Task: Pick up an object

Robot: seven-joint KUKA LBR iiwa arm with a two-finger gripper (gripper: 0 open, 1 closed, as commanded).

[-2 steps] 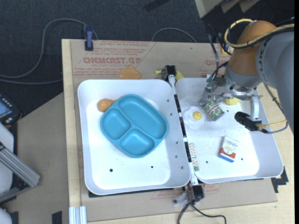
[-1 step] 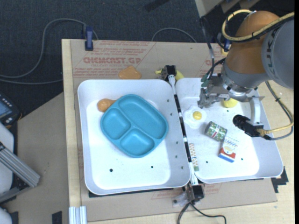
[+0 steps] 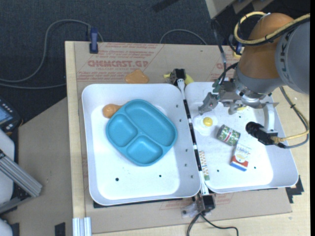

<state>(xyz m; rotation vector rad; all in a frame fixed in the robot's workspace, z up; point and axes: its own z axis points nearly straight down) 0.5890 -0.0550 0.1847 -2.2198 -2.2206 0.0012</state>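
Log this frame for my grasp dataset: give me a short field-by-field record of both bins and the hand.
left bin: blue divided plate; orange object at the plate's upper left edge
right bin: fried egg toy, small green can on its side, red, white and blue carton
hand: over the right bin's upper part, above the fried egg toy
held object: none seen between the fingers
outside bins: orange object on the board behind the left bin
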